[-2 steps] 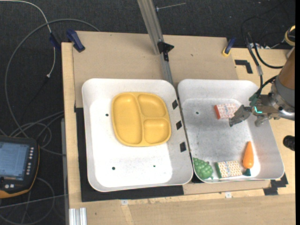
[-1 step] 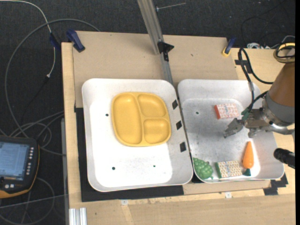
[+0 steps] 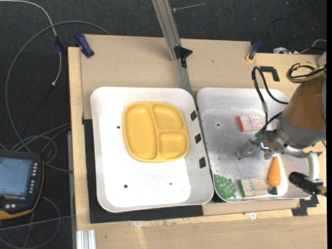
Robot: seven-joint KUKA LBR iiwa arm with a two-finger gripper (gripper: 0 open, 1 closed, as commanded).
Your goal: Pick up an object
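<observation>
In the right bin [image 3: 223, 108], my gripper [image 3: 251, 146] hangs low over the bare floor near the middle, reaching in from the right. A red-and-white packet [image 3: 250, 122] lies just behind it. An orange carrot [image 3: 274, 173] lies to its front right. Along the bin's front edge sit a green bumpy toy [image 3: 224, 187] and a patterned packet [image 3: 253, 187]. I see nothing held in the gripper.
The left bin [image 3: 106, 154] holds a yellow divided plate [image 3: 155, 131]. A metal pole [image 3: 167, 19] rises from the bench behind the bins. Black cables [image 3: 262, 90] loop over the right bin's back right corner beside the arm [image 3: 306, 113].
</observation>
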